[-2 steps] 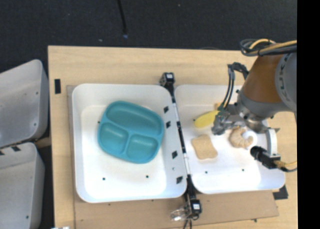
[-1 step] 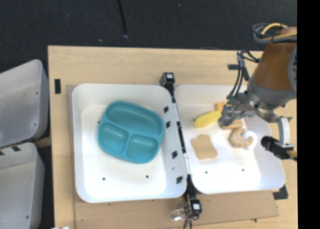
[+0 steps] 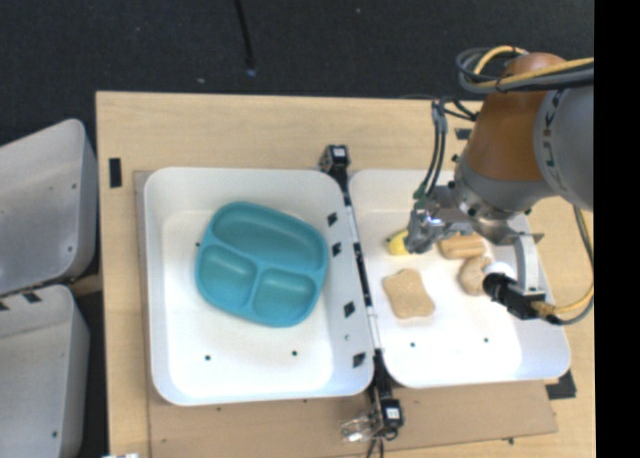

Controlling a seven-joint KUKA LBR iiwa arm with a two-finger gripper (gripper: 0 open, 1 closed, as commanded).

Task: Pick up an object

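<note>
In the right bin [image 3: 450, 356] lie a tan, flat bread-like piece [image 3: 407, 295], a small yellow object [image 3: 398, 242], a light-brown oblong piece [image 3: 462, 246] and a rounded beige piece [image 3: 473, 274]. My gripper [image 3: 432, 229] hangs low over the bin's upper middle, just right of the yellow object and left of the oblong piece. The wrist hides its fingertips.
The left bin [image 3: 180, 346] holds a teal divided plate [image 3: 262, 263]. A row of black clips [image 3: 352, 256] runs along the seam between the bins. A black connector with a yellow cable [image 3: 515, 300] sits on the arm's right side over the right bin.
</note>
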